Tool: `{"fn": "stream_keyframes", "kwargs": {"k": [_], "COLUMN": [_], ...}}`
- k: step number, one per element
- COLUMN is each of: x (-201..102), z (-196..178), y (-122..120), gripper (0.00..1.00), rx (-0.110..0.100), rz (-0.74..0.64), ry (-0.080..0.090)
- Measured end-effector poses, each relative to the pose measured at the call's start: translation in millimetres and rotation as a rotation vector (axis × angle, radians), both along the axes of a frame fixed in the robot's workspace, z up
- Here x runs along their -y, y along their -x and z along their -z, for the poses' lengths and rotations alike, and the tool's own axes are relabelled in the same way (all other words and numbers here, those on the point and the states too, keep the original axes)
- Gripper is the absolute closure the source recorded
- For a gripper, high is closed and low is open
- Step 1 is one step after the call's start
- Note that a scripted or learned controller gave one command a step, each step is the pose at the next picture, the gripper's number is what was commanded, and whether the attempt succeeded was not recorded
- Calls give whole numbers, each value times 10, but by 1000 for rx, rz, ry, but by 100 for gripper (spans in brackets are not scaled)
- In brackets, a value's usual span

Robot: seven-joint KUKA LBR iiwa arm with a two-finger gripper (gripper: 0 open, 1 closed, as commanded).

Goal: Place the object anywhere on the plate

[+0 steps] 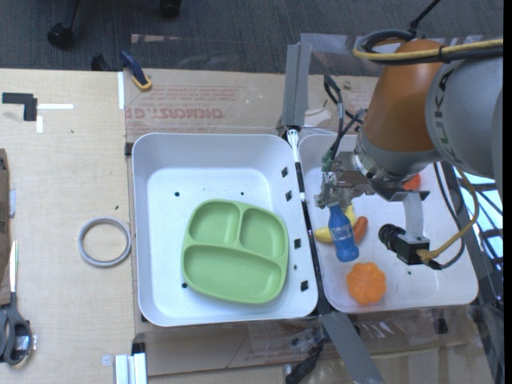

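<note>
Gripper (340, 197) closed on blue bottle's (344, 237) cap end, right bin (448, 290), frame centre-right. Likely light, stiff, slick plastic; neck grip suits it. Green plate (237, 251) sits in left bin (160, 214).

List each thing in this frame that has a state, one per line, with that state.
Hand: over the right bin, directly above the blue bottle.
Blue bottle: in the right bin, beneath the hand; grip unclear.
Green plate: in the left bin, nothing on it.
Orange fruit: loose in the right bin.
Tape ring: flat on the bench.
</note>
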State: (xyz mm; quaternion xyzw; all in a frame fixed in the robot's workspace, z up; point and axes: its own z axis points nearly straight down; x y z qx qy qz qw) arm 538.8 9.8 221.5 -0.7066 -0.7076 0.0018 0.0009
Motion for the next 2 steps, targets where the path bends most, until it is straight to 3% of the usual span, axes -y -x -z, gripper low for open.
{"fn": "stream_keyframes", "kwargs": {"k": [1, 2], "x": [-810, -809], "z": [81, 79], "y": [-3, -3], "gripper": [100, 0], "rx": [-1, -1], "rz": [1, 1], "ry": [1, 1]}}
